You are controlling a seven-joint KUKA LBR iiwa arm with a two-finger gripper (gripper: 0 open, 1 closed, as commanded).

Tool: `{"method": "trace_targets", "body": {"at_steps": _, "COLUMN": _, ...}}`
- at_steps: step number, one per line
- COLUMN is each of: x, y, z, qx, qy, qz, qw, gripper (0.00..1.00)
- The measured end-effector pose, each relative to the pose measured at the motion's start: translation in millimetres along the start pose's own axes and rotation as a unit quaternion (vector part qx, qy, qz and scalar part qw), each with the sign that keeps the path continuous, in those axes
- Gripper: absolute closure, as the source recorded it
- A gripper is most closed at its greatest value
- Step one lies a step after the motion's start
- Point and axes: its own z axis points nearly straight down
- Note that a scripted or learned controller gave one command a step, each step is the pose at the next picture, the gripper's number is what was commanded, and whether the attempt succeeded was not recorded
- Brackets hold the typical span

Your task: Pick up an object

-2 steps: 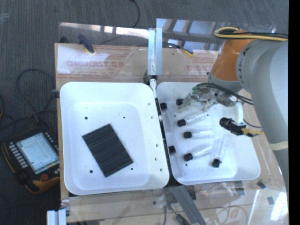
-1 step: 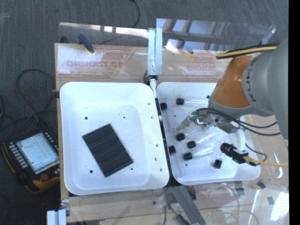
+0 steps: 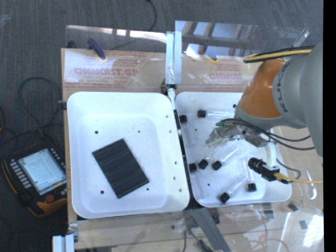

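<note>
A flat black ribbed slab point(image 3: 120, 167) lies at a slant on the floor of the left bin point(image 3: 76, 140). The right bin point(image 3: 286, 193) holds several clear tubes with black caps, such as the tube point(image 3: 228, 154) near its middle and another tube point(image 3: 239, 185) toward the front. My gripper point(image 3: 224, 133) hangs low over the middle of the right bin, just above the scattered tubes. Below the orange band, the wrist and cables hide much of it. I see nothing clearly held.
The grey arm point(image 3: 294, 93) covers the right bin's back right corner. A divider post point(image 3: 172, 56) stands behind the two bins. A teach pendant point(image 3: 34, 175) lies on the floor to the left. Clear panels stand behind the bins.
</note>
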Motion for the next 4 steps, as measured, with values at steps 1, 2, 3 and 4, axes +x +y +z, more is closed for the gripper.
{"method": "trace_targets", "body": {"at_steps": 1, "x": 0, "y": 0, "z": 0, "qx": 0.0, "qy": 0.0, "qz": 0.0, "qw": 1.0, "gripper": 0.0}}
{"method": "trace_targets", "body": {"at_steps": 2, "x": -6, "y": -58, "z": 8, "qx": 0.001, "qy": 0.0, "qz": -0.021, "qw": 0.9998, "gripper": 0.0}}
{"method": "trace_targets", "body": {"at_steps": 3, "x": -48, "y": 37, "z": 11, "qx": 0.002, "qy": -0.001, "qz": -0.048, "qw": 0.9989, "gripper": 0.0}}
{"method": "trace_targets", "body": {"at_steps": 4, "x": 9, "y": 90, "z": -93, "qx": 0.008, "qy": 0.002, "qz": -0.061, "qw": 0.9981, "gripper": 0.0}}
